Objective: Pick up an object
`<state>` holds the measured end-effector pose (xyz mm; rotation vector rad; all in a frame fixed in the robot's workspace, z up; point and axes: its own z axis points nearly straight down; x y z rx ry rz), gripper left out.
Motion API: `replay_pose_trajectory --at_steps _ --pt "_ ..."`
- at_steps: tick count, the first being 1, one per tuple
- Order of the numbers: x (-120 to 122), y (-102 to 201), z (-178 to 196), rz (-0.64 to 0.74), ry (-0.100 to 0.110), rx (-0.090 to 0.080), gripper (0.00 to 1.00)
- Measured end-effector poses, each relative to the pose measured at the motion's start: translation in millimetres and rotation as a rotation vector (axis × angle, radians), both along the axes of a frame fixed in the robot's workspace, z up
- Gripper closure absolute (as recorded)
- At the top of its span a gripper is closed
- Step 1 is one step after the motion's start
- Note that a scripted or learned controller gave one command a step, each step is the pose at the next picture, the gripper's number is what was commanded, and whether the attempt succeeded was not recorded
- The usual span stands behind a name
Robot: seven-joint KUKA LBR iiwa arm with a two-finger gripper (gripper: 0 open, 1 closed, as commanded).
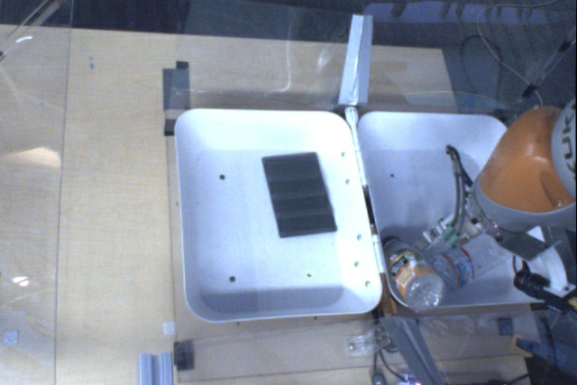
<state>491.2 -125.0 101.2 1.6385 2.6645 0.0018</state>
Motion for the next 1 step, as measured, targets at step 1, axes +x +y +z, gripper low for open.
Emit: replay_pose_trajectory --at_steps 1 --pt "-0.1 -50.8 -11.7 -0.252 -0.002 0.008 0.0"
